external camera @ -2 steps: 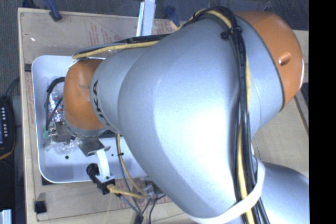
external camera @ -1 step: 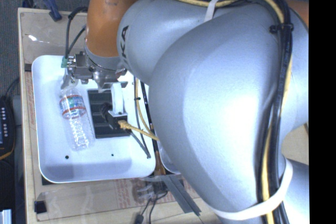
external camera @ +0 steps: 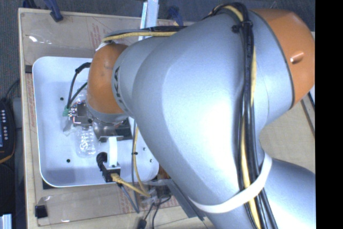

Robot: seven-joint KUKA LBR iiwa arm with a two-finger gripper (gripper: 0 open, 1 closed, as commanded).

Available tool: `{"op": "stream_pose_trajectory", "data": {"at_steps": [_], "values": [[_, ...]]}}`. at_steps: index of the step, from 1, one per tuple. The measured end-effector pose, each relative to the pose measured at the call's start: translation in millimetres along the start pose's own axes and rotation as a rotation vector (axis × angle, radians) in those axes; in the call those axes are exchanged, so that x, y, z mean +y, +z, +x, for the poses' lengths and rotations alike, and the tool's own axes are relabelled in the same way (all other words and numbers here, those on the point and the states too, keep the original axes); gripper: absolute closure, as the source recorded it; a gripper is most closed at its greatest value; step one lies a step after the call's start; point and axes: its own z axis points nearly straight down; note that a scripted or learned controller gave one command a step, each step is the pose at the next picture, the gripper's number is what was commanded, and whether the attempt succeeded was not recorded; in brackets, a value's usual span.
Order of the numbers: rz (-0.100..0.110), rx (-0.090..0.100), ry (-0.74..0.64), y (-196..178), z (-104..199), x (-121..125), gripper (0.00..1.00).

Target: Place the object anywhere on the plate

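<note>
Arm first, because it hogs the shot: the big grey KUKA arm with the orange band above the wrist [external camera: 214, 110] reaches in from the right edge of the worktop [external camera: 80, 27] and bends down over the shallow white plastic bin on the left [external camera: 48, 115]. The second bin is mostly hidden under the arm, so I can't say what lies in it, and I can't pick out a plate anywhere.

The pincer [external camera: 80, 115] hangs low over the middle of the left bin, toward its near-right side. It's a jumble of metal, a green bit and cables, so whether it's wide, narrow or clamping something, I honestly cannot tell.

Smallest thing: a small clear, glassy-looking object [external camera: 87, 143] lying on the bin floor just beside the pincer, on the side toward the bin's front edge. My guess is that's the thing to move. It's too blurry to call its long axis, or to say if it's touching the pincer or just apart. If it's loose, the next move turns on that small offset toward the front edge.
</note>
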Motion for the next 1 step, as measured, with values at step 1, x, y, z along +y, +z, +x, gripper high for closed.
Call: {"op": "stream_pose_trajectory", "data": {"at_steps": [1], "values": [[0.001,-0.002,-0.002,-9.4,-1.1,0.6,1.0]]}}
